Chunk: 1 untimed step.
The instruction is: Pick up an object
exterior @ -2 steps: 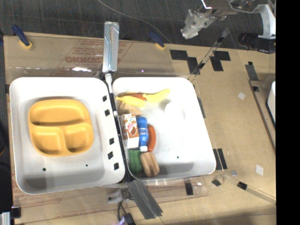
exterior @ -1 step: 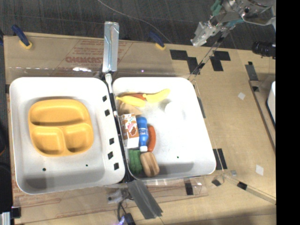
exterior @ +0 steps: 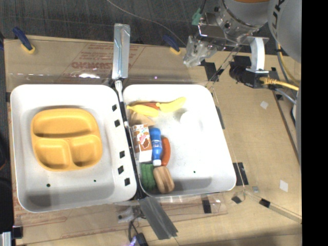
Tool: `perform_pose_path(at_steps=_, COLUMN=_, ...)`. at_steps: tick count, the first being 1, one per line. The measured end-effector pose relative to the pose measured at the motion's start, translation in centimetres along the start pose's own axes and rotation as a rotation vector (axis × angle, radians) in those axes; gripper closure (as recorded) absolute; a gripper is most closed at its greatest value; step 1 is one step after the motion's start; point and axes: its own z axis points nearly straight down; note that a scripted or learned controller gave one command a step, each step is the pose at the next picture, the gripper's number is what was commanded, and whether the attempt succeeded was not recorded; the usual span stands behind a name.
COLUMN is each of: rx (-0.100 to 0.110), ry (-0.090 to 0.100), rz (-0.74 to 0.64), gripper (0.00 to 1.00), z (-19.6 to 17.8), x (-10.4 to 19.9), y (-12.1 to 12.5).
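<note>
My gripper (exterior: 193, 52) hangs high above the bench, just beyond the back rim of the right bin (exterior: 215, 137), with nothing visibly in it. Along that bin's left wall lies a row of small items: a yellow banana (exterior: 166, 105) at the back beside an orange piece (exterior: 143, 109), then a small printed carton (exterior: 142, 137), a blue-and-white bottle (exterior: 155, 146) and an orange-red stick (exterior: 166, 151). Nearest the front sit a green item (exterior: 147, 175) and a tan wooden block (exterior: 163, 179). All lie well below and to the left of the gripper.
A yellow divided tray (exterior: 66, 137) fills the middle of the left bin (exterior: 20, 183). A metal bar (exterior: 121, 50) stands at the back where the bins meet. Cables and a black fitting (exterior: 246, 73) sit to the right of the gripper.
</note>
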Motion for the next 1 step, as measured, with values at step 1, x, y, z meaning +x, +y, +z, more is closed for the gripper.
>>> perform_pose_path(at_steps=1, rx=-0.01, ry=-0.002, rz=-0.148, gripper=1.0, z=-8.36, x=-4.64, y=2.99)
